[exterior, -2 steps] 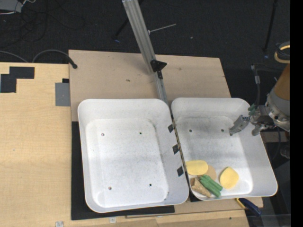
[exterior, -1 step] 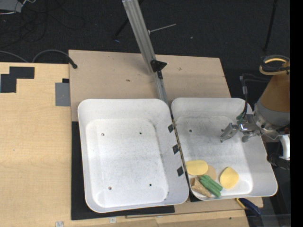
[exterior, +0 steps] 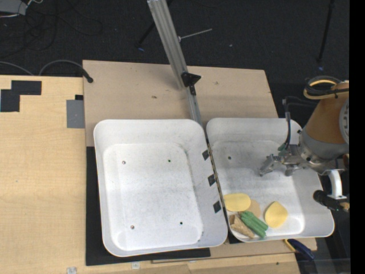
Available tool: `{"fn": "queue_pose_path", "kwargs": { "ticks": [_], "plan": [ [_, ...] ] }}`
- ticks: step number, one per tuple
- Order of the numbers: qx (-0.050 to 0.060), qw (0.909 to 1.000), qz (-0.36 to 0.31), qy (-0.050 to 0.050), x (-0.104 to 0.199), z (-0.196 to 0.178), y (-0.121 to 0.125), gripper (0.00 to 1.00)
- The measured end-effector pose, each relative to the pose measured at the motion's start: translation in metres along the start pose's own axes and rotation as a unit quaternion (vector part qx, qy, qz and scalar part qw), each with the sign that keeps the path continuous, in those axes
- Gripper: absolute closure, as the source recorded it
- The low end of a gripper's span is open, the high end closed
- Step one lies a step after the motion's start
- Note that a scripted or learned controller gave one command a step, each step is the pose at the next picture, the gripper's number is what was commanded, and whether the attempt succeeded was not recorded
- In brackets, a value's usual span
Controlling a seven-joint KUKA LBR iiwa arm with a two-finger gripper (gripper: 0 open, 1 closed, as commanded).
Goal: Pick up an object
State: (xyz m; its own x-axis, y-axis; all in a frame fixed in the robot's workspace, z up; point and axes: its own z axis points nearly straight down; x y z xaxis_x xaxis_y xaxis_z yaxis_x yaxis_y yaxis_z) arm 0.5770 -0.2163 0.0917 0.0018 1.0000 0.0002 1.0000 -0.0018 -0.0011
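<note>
Hovering over right bin [exterior: 251,136], my gripper [exterior: 278,165] with fingers spread, nothing between them. Yellow pieces [exterior: 237,202] and green stick [exterior: 254,224] lie in bin's near corner, toward camera from fingers. Stick's long axis runs diagonal.

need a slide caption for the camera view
Hand above right bin, apart from yellow pieces and green item.
</note>
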Motion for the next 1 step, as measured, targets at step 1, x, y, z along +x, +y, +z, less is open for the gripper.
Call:
{"fn": "queue_pose_path", "kwargs": {
  "ticks": [1],
  "plan": [
    [0.000,1.0000,0.002,0.000,-0.0008,-0.0100,-0.0003,1.00]
  ]
}}
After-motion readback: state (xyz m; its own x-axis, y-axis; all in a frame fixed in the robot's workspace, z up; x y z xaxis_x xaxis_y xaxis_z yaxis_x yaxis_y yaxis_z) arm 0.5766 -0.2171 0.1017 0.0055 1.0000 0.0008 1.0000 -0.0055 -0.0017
